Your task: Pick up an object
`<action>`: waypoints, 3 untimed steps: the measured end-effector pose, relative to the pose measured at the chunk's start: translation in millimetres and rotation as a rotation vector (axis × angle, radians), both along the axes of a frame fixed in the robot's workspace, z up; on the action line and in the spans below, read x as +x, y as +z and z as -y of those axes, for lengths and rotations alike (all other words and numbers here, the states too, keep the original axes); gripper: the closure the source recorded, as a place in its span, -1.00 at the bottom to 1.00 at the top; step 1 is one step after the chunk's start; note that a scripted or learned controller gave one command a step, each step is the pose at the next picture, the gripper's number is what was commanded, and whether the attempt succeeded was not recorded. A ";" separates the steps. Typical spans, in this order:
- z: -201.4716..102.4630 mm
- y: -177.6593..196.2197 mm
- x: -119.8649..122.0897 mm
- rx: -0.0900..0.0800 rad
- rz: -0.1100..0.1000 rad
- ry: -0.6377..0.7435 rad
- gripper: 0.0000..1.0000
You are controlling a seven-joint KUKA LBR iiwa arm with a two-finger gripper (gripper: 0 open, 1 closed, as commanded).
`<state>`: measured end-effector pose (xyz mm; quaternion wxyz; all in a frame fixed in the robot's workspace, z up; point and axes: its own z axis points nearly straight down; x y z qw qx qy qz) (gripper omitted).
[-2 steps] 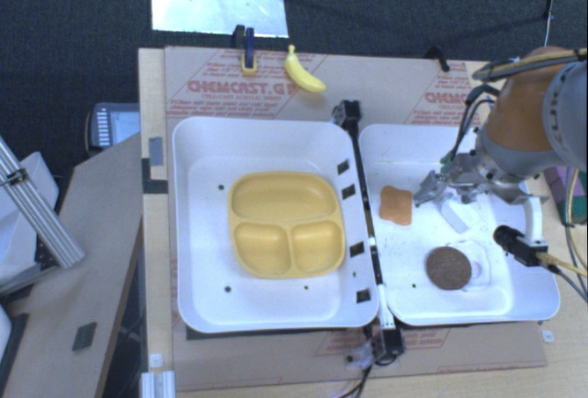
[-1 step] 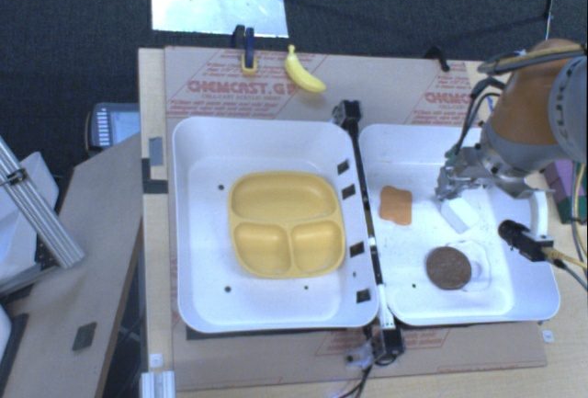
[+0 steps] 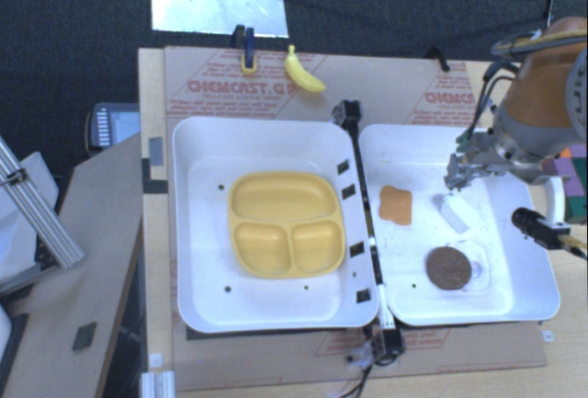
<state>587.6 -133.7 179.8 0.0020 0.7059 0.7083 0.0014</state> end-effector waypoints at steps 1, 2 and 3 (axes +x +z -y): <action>9.1 58.4 -3.0 -0.001 0.003 -0.002 1.00; 9.4 107.4 -1.4 -0.001 0.003 0.001 1.00; -39.9 90.9 -3.4 0.002 -0.003 0.005 1.00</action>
